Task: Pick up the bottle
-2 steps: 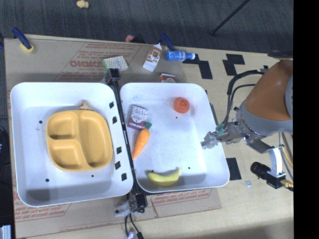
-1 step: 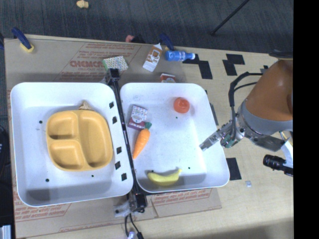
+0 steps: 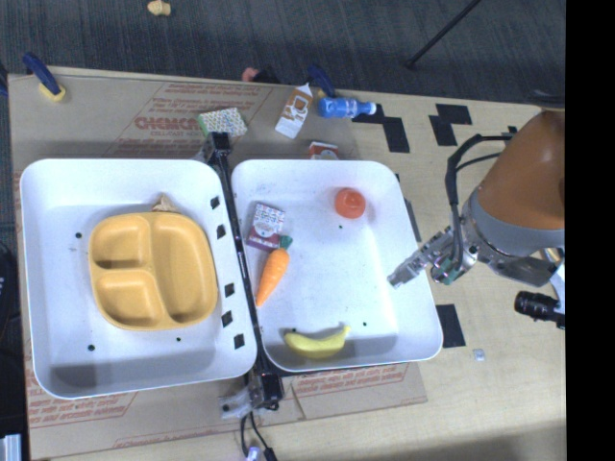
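A small blue bottle (image 3: 344,109) lies on its side on the cardboard behind the right bin (image 3: 408,248), outside both bins. My gripper (image 3: 413,268) hangs over the right rim of the right bin, well in front of the bottle and to its right. Nothing shows in the gripper. The grey arm with its orange band (image 3: 527,176) reaches in from the right.
The right bin holds a red round item (image 3: 350,203), a small packet (image 3: 266,226), a carrot (image 3: 272,274) and a banana (image 3: 315,340). A yellow divided plate (image 3: 152,269) lies in the left bin (image 3: 48,353). A carton (image 3: 295,110) and a patterned packet (image 3: 223,121) lie near the bottle.
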`<state>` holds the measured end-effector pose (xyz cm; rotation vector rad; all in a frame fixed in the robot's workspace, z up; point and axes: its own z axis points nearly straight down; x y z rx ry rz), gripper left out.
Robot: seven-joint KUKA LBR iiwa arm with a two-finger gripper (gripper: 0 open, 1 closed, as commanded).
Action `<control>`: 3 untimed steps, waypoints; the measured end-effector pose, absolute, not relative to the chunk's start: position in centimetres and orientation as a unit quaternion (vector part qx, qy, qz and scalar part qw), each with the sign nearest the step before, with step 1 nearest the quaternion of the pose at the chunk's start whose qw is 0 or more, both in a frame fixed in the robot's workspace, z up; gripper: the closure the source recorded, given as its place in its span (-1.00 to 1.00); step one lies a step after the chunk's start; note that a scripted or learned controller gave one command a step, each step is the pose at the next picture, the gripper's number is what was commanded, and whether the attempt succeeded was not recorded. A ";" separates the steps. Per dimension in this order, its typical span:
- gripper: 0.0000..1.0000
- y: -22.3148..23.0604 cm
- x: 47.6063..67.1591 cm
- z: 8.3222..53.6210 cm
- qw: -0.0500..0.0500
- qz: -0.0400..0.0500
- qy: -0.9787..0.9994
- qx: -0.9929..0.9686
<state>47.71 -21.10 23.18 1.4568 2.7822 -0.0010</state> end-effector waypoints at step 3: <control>1.00 -21.1 47.7 23.7 0.000 0.000 0.989 0.146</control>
